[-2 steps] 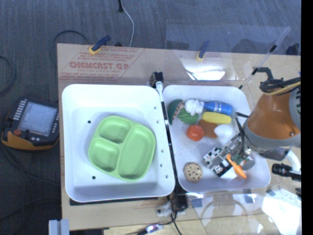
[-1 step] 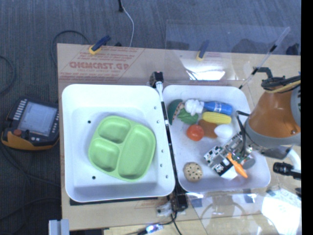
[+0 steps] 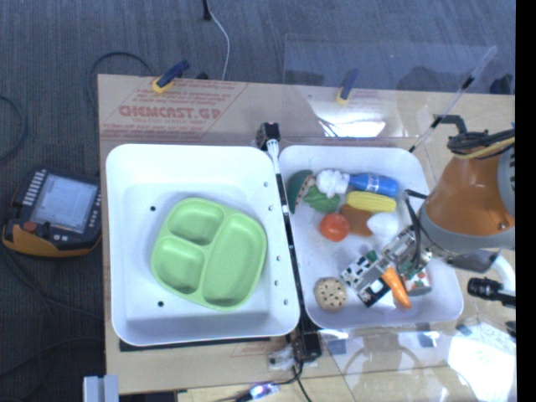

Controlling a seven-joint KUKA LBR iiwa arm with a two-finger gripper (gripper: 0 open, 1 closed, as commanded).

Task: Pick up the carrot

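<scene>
Gripper (image 3: 387,276) over tapered orange carrot (image 3: 397,287) (smooth plastic), right bin (image 3: 435,304).

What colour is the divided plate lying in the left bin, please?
Light green; the divided plate shows plainly in the camera view, inside the left bin.

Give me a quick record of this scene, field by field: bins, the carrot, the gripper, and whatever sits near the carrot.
left bin: white bin holding a green divided plate
right bin: white bin with toy foods
carrot: orange carrot, lower right of the right bin
gripper: gripper low over the right bin, right beside the carrot
nearby: cookie, tomato, corn
</scene>
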